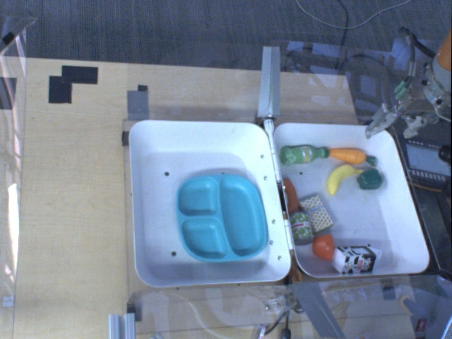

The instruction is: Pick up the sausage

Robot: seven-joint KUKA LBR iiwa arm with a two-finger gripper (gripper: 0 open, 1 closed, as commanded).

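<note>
Wooden bench (78,189), sausage (289,193) half-hidden against right bin (413,217) wall, claw (397,119) released, arm cropped.

The robot arm (431,83) is seen at the upper right as a cluster of grey and silver metal parts. An orange patch shows at its top edge, near the corner. Thin cables, among them a green one and some dark ones, run along the wrist. A pale grey, pointed metal piece sticks out from it toward the left. Finer details such as screws are too small to tell.
</note>
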